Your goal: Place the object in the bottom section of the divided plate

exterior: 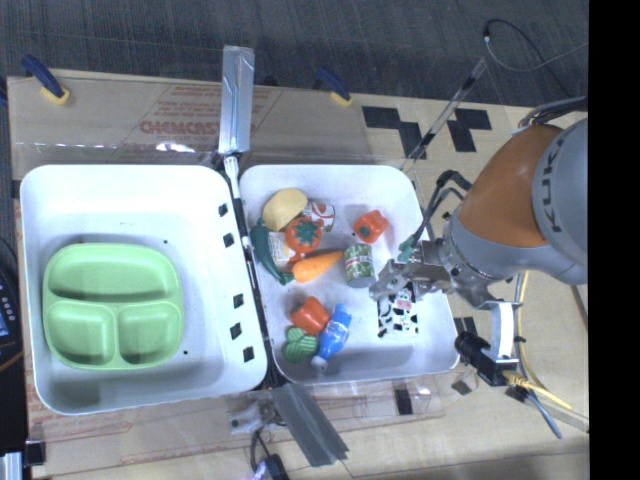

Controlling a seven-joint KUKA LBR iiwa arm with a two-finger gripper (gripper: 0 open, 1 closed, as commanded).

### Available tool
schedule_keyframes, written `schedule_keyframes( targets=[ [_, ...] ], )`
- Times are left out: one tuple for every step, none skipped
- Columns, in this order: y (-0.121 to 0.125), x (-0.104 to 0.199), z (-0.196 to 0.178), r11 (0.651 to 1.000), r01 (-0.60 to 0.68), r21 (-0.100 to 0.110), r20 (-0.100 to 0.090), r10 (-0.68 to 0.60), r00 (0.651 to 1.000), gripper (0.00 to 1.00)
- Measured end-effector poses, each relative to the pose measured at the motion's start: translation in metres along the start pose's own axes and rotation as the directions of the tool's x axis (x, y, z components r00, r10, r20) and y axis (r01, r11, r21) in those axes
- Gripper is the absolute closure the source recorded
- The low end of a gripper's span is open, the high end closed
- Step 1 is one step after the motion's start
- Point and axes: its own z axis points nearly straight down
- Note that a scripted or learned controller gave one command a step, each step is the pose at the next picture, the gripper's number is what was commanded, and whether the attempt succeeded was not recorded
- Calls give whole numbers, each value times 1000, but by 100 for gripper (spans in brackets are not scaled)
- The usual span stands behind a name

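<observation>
The tool point(397, 286), grip unreadable, is hovering over the cow-patterned carton point(399, 315); crowded toys could be spoiling any pick.

The gripper point(398, 280) partly hides a black-and-white cow-patterned item point(399, 317), and the arm point(530, 208) runs off the right edge.

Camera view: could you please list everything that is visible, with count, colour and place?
bins: 2, white, side by side on the bench
divided plate: 1, green, in the left bin
lemon: 1, yellow, right bin, top left
tomato: 1, red, below the lemon
carrot: 1, orange, right bin, middle
can: 1, green, right of the carrot
bottle: 1, blue, right bin, bottom
cow-pattern block: 1, black and white, under the end effector
clamps: 2, blue, top edge
arm: 1, grey and orange, right
end effector: 1, over the right bin
</observation>
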Motion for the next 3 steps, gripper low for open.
schedule_keyframes(
  targets=[
    [90,86,47,935,-354,4,1,354,935,100],
    [86,163,15,981,-193,2,0,193,981,100],
    [59,234,16,999,-34,7,1,34,999,100]
  ],
)
